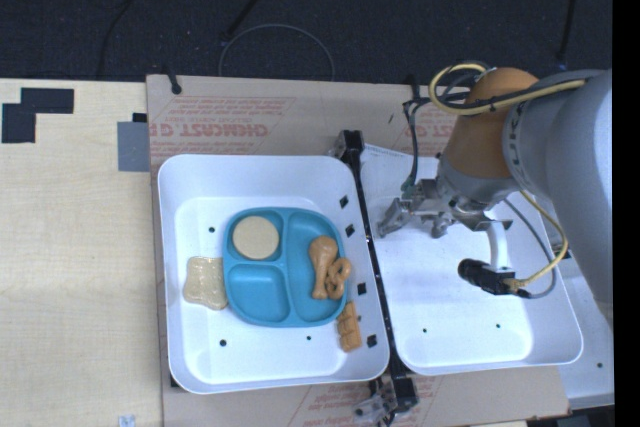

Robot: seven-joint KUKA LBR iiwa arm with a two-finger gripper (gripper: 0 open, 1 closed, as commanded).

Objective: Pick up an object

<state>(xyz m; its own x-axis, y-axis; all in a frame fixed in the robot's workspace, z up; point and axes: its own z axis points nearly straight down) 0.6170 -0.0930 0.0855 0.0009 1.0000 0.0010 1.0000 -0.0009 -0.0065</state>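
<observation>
The jaws hang over the right bin, near its upper left corner, and every object lies toward nine o'clock in the left bin. Nearest is the pretzel-like piece on the blue tray, its long axis running twelve to six. Whether the jaws are spread or closed cannot be told; nothing shows between them.

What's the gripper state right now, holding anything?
Gripper: over the right bin, near its upper left; nothing visible between its fingers; open or shut cannot be told.
</observation>
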